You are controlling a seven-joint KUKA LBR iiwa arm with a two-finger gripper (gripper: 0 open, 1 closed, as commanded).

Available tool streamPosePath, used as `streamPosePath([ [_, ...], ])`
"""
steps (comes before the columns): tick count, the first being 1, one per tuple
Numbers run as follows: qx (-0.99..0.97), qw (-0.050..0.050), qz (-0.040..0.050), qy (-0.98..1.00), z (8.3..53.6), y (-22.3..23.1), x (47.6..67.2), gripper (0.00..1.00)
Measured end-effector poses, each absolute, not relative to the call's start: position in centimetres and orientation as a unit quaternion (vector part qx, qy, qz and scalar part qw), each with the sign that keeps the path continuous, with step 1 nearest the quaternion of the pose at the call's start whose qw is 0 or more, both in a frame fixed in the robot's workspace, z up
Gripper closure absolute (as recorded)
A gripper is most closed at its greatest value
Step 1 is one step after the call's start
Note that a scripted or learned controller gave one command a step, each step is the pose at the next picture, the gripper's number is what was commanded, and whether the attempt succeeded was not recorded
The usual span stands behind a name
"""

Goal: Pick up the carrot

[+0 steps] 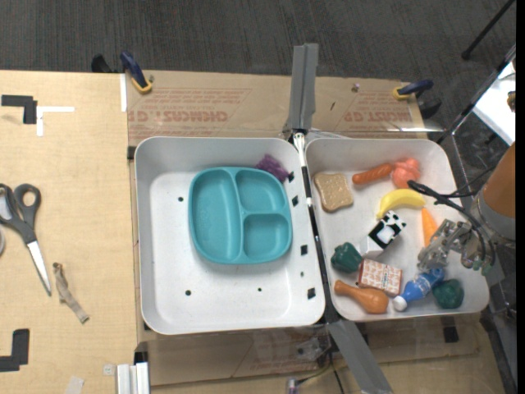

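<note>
The gripper (437, 251) hangs low over the right bin (447, 158), near its right wall, its metal fingers pointing down and to the left. They look closed or nearly so, though the tangle of metal and cable there is too blurred to say with any certainty; nothing shows between them. The fingertips sit just beside the lower end of the carrot (429, 225), a short orange piece lying nearly upright, and whether they touch it I cannot tell.

Taking the carrot as the mark: the banana (401, 199) curves just above it and to the left, the black-and-white block (386, 231) lies just to its left, and the slice of bread (334, 191) sits farther left, near the divide between bins. Above the banana lie an orange-red sausage shape (373, 173) and a pinkish lump (405, 171). Below the carrot are the blue and white bottle (417, 290) and a dark green item (449, 294); lower left are a small printed box (380, 276), a tan drumstick shape (362, 295) and a second green item (346, 258).

Well to the left, the left bin (164, 302) holds a teal divided plate (241, 215), with a purple thing (273, 167) at the plate's upper right edge.
</note>
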State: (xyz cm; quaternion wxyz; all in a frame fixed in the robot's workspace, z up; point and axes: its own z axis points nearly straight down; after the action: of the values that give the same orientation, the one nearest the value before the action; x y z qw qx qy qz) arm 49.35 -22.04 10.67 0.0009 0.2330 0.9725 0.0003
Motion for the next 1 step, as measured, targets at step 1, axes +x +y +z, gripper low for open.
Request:
streamPosePath([
  [1,0.233,0.001,0.0006,0.972,10.67,-22.01,49.35,0.00],
])
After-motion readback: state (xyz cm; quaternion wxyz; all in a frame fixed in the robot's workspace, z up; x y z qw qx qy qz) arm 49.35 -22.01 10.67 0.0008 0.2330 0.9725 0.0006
